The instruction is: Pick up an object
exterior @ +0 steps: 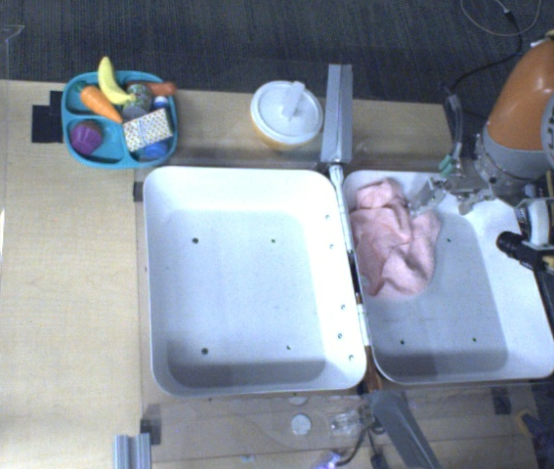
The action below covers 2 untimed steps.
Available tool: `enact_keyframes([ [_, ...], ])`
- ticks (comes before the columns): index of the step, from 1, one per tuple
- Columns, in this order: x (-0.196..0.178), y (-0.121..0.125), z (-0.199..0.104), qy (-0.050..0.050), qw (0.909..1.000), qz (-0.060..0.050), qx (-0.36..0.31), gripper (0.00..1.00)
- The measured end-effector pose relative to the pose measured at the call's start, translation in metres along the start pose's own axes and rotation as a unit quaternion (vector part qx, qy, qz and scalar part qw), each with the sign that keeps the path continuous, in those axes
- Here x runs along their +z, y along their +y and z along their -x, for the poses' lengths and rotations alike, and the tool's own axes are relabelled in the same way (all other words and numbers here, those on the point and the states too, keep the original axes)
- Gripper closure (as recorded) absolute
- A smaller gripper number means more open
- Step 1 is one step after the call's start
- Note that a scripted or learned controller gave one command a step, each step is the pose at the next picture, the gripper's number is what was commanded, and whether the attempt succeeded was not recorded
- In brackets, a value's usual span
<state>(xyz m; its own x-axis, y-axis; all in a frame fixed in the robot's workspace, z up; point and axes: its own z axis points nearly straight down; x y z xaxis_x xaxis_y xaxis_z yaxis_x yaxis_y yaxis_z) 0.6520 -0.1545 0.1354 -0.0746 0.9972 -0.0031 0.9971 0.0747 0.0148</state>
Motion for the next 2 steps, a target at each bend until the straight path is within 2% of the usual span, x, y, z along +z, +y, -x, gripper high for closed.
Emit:
enact_keyframes([
  [1, -0.052, 0.002, -0.036, 0.001, 0.9999, -0.002, -0.014, 0.0],
  [2, 0.036, -0.004, -0.059, 0.001, 0.9988, -0.001, -0.048, 0.0],
])
